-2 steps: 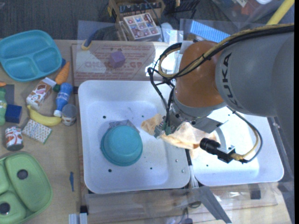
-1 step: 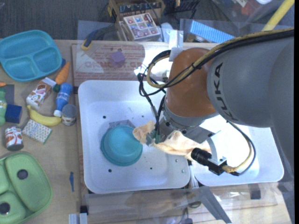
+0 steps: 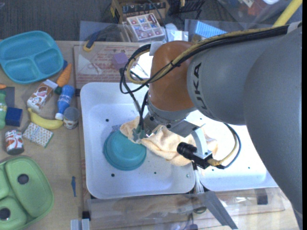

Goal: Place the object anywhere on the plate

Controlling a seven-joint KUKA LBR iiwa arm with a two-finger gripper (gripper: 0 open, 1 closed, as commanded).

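Arm (image 3: 230,66): grey, orange band above the wrist, enters from the right and covers most of the right bin (image 3: 249,172) and the back of the left bin (image 3: 96,107). The 2 white bins sit side by side, touching at the front edge. Off the bins at far left: 1 green tray (image 3: 21,191) at the front corner and 1 blue divided tray (image 3: 31,56) at the back. Yellow cloth (image 3: 165,145): crumpled, lying in the left bin toward its right side and spilling across the shared edge toward the right bin. Teal plate (image 3: 123,152): round, in the left bin just left of the cloth, its upper right rim touching or slightly overlapping the cloth's left end. Gripper (image 3: 140,132): down at the spot where cloth and plate meet, at the cloth's left tip; cannot tell whether the claw is spread or pinching, since the wrist blocks the view. Small items between the trays: 1 banana (image 3: 44,120), 1 blue bottle (image 3: 64,99), 1 can (image 3: 14,142), 1 blue cube (image 3: 14,115).
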